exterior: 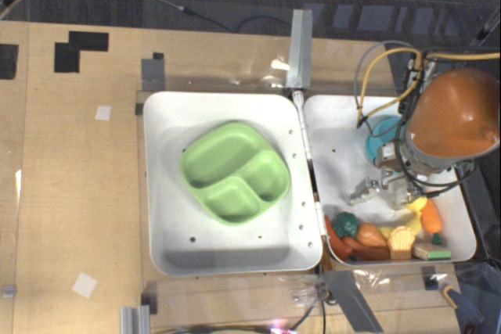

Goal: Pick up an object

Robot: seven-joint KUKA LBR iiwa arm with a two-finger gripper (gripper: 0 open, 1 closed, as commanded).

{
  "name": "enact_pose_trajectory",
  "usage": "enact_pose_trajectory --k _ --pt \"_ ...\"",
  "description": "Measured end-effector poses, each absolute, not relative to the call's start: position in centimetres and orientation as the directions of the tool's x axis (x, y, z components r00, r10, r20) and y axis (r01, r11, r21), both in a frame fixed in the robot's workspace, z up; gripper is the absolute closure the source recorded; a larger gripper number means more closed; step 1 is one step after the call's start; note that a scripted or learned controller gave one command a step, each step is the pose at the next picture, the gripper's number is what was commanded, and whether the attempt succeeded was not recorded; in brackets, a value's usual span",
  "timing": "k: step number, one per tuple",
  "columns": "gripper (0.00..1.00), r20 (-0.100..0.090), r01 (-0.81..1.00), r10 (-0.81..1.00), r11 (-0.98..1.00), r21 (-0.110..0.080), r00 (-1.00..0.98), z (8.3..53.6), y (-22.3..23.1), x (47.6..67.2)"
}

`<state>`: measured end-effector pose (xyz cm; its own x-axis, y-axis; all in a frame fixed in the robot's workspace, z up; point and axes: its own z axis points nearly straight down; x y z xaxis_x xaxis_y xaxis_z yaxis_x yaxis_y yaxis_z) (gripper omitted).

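Observation:
My gripper (368, 192) hangs low over the middle of the right bin (337, 137), below the orange wrist band (454, 113). Its metal fingers point left and down, with nothing visible between them. Just below it, along the bin's front edge, lies a pile of toy foods: a red and green piece (345, 228), an orange piece (372, 234), a yellow ribbed piece (400, 242), a carrot-like piece (430, 220) and a yellow piece (417, 206). A teal object (381, 138) sits behind the wrist, partly hidden.
The left bin (168, 246) holds a green divided plate (235, 172) with three compartments. A metal divider post (300, 43) stands between the bins at the back. Yellow and black cables (383, 66) loop above the wrist.

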<state>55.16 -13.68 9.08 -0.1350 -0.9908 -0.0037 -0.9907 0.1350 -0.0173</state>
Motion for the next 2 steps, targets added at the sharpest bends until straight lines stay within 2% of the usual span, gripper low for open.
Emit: enact_pose_trajectory --k 1,2 --pt "0.00 -0.005 -0.948 -0.948 0.319 -0.010 -0.318 9.0 -14.4 55.4" --pt "0.00 -0.008 -0.886 -0.886 0.464 -0.011 -0.464 8.9 -16.8 66.8"
